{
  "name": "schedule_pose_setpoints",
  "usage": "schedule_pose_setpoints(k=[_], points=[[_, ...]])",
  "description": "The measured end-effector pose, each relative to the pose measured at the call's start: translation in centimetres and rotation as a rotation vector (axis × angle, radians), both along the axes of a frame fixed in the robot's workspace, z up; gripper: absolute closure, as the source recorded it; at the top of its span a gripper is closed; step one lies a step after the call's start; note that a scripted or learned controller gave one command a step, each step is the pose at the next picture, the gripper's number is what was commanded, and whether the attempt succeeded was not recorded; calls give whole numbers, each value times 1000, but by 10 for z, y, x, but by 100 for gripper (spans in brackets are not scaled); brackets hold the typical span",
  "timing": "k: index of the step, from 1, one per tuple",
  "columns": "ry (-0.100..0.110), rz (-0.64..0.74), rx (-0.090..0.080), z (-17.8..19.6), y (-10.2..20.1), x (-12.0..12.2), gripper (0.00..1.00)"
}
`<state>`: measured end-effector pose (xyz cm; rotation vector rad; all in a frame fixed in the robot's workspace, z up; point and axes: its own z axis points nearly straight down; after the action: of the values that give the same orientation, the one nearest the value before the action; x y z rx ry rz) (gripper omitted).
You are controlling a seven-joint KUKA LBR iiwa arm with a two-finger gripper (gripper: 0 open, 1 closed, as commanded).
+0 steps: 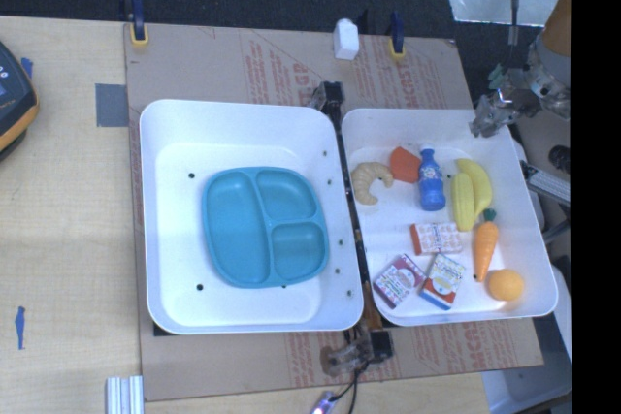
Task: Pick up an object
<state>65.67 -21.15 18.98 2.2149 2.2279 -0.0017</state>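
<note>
Cartons [419, 278] sit well below our gripper [488, 118]; jaws possibly open, we cannot tell. Approach step; next, descend.

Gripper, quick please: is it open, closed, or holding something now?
Gripper: it cannot be told if open or closed; it hangs at the far right corner of the right bin, with no object between it.

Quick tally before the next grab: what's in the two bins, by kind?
Fruit and veg: 3, banana, carrot, orange
Croissant: 1
Red piece: 1
Blue bottle: 1
Small packets: 3
Blue tray: 1
Total: 10
</note>
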Motion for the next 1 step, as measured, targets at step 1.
schedule_pose_setpoints(k=[1], points=[[5, 2, 1, -99, 1, -1, 0]])
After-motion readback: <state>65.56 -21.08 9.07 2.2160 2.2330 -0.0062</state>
